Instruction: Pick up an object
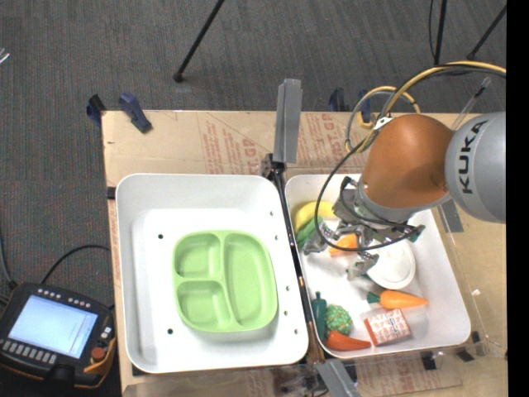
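My gripper (357, 251) hangs low over the upper middle of the right bin (457, 298), under the arm's orange band (405, 162). A small orange piece (345, 241) lies right at the gripper, partly hidden by it. To its left are a yellow fruit (307, 213) and a green item (308, 232). A white round dish (397, 268) sits just right of the gripper. Nearer the front lie a carrot (402, 299), a red packet (387, 327), a broccoli (336, 318), a dark green bottle (319, 307) and a red-orange vegetable (347, 342).
The left bin (149, 222) holds a light green divided plate (225, 282). A grey post (288, 126) stands behind the wall between the bins. Cables (388, 106) loop above the arm. A teach pendant (54, 329) lies on the floor at lower left.
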Controlling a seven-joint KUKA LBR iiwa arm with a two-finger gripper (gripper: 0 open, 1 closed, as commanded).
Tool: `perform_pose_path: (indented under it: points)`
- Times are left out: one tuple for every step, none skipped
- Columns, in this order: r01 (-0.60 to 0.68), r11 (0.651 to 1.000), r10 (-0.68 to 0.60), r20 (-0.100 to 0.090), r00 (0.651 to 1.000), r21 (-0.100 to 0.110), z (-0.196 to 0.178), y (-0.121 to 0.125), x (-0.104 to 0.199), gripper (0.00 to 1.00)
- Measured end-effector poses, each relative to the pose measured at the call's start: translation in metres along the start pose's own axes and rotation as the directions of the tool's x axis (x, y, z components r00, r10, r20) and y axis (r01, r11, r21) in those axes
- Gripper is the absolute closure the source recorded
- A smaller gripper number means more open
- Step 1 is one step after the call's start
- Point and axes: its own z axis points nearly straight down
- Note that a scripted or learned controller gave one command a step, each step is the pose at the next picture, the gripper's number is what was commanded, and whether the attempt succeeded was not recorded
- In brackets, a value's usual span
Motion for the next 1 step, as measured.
perform_pose_path:
  points:
    - [-0.009,1.000,0.009,0.000,1.000,0.000,-0.0001,-0.0082,0.0141,0.00]
